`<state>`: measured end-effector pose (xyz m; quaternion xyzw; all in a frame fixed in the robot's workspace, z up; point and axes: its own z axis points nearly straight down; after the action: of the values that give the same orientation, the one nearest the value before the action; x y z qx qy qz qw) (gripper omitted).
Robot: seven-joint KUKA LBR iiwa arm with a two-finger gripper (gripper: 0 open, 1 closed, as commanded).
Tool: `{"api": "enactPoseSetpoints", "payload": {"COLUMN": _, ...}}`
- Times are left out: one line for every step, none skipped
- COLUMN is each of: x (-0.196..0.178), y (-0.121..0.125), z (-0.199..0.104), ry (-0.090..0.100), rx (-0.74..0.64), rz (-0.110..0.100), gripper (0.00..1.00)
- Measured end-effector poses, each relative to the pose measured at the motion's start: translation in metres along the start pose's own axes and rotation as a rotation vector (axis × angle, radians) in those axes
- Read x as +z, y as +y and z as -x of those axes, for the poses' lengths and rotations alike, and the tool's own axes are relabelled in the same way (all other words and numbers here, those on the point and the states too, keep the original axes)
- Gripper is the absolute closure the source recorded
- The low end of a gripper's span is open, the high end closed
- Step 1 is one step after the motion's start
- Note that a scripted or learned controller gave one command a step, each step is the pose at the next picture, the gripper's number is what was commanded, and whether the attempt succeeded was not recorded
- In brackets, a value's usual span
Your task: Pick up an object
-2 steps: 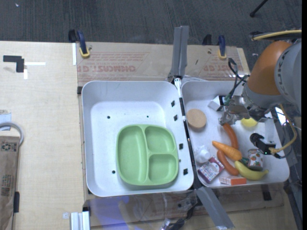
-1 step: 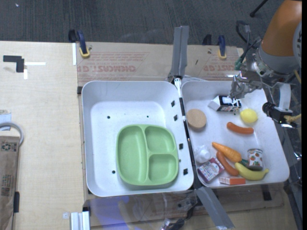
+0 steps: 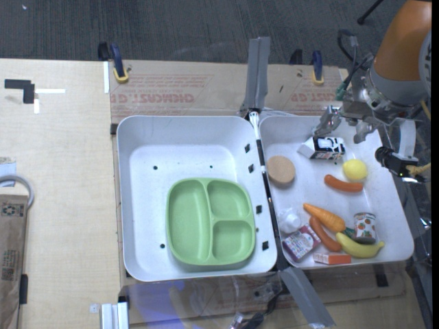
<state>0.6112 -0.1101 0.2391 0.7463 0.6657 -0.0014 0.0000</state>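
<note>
One claw (image 3: 328, 123) above carton (image 3: 328, 147) (lemon (image 3: 354, 169), sausage (image 3: 343, 184) nr).

The desk (image 3: 62, 184) bears two white bins: left bin (image 3: 137, 184), right bin (image 3: 394, 211), side by side, touching.

A small black-and-white carton (image 3: 326, 147) lay tilted near the back of the right bin (image 3: 394, 204), apart from the other items, with a yellow lemon (image 3: 354, 169) just beside it to its right.
</note>
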Motion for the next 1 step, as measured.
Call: {"api": "enactPoseSetpoints", "payload": {"x": 0.1481, "y": -0.0458, "z": 0.0146, "ry": 0.002, "rx": -0.026, "rz": -0.001, "gripper": 0.0}}
